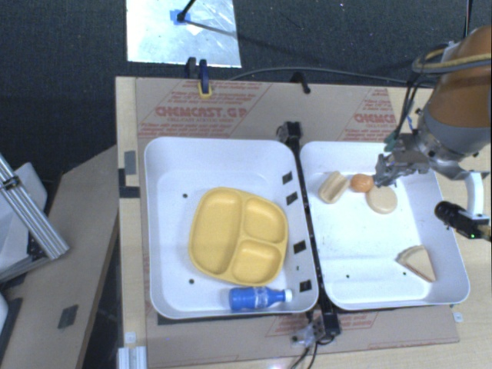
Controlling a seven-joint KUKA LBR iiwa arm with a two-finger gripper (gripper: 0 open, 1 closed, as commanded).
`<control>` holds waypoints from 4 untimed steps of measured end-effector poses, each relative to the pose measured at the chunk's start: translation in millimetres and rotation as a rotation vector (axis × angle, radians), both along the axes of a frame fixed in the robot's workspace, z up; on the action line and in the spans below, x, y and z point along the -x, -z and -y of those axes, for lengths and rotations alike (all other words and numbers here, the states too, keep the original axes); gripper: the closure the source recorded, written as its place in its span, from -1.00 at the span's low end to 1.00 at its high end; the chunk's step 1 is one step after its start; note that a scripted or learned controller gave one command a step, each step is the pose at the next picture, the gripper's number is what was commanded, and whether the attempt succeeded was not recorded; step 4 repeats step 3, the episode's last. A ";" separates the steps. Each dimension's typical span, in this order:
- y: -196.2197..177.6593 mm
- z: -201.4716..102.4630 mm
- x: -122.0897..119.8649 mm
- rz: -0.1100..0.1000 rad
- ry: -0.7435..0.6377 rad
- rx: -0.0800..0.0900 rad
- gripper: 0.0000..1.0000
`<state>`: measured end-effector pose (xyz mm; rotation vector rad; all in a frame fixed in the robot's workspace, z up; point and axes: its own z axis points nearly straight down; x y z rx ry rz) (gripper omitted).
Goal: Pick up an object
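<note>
Camera view, looking down at a slant: hand (387, 167) low over the right bin (453, 283), just at the orange ball (361, 182) and the pale round disc (382, 200), with the beige oblong piece (332, 187) at about 9 o'clock of the ball. Cannot tell whether clenched or released; too small and dark to read. Nothing seen held.

Likely step: closing in on one of the three clustered pieces. Worth picking a single target. The ball sits touching or nearly touching both neighbours, so a grasp there risks nudging them or rolling the ball away. Better to come straight down, centred, and close slowly across the narrow side.

Easier alternative: the tan wedge (417, 262) at 5 o'clock of the cluster, well apart from everything, near the bin's lower right wall.

Left bin (165, 206) holding the yellow divided plate (238, 233) and, at its 6 o'clock, the blue bottle (257, 298) lying on its side; both far across the divider.
</note>
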<state>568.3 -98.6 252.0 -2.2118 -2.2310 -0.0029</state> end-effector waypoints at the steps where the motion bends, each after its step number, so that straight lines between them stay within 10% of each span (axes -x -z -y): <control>1: -2.5 -52.2 9.1 0.001 0.000 0.000 1.00; 3: 11.0 -161.2 11.4 -0.002 -0.001 -0.001 1.00; 4: 11.0 -161.2 11.4 -0.002 -0.001 -0.001 1.00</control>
